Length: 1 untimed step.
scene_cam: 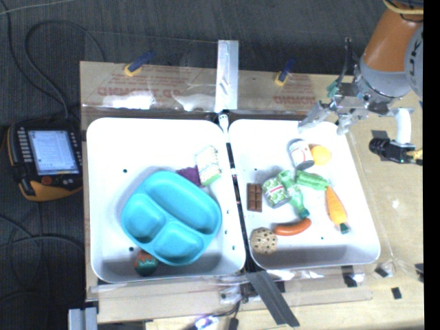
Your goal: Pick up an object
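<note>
Progress on the pick appears nil: every object lies in a bin, none lifted. Right bin (357,184) holds a small can (299,152), yellow piece (321,155), green packet (278,190), chocolate bar (254,196), carrot (335,207), sausage (292,227) and cookie (263,240); left bin (103,150) holds a blue divided tray (170,215). The gripper (330,115) hovers over the right bin's far right corner, fingers spread apart with nothing between them; the can lies nearest. Descent, closure and lift remain.
</note>
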Each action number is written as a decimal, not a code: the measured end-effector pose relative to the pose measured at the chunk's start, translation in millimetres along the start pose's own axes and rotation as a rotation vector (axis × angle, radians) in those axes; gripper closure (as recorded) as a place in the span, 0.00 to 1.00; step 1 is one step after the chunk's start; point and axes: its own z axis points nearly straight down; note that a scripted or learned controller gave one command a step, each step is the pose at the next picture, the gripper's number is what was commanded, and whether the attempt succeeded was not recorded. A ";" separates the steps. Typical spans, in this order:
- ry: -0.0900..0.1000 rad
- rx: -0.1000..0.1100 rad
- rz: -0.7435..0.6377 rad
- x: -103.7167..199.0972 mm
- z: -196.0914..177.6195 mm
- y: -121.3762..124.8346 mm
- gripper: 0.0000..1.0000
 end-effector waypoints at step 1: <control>-0.001 -0.001 -0.014 20.5 -23.8 25.0 0.00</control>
